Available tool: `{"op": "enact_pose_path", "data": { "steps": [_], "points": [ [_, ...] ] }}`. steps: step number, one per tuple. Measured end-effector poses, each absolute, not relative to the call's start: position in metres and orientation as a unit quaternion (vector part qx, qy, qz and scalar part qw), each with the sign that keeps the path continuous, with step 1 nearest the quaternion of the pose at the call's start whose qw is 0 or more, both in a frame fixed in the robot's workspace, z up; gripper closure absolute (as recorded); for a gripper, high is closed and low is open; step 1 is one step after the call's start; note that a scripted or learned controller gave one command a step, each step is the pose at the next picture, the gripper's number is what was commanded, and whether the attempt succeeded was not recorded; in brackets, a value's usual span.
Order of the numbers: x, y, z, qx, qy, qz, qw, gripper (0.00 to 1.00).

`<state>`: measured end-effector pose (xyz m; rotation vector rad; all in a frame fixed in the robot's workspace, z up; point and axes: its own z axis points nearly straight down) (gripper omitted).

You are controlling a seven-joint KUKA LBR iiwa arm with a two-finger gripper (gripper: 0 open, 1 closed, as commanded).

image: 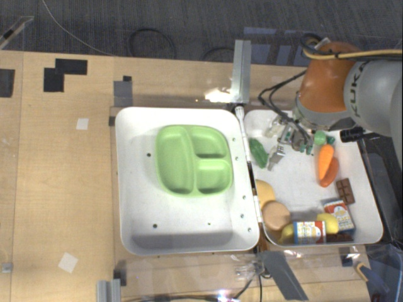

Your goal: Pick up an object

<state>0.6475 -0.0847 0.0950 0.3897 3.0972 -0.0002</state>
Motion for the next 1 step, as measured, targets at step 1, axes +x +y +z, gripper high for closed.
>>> {"op": "enact_pose_path", "data": {
  "steps": [1],
  "points": [
    [0.6547,-0.085,0.0948,0.151,0.988,0.001,0.009,0.0]
  ]
}}
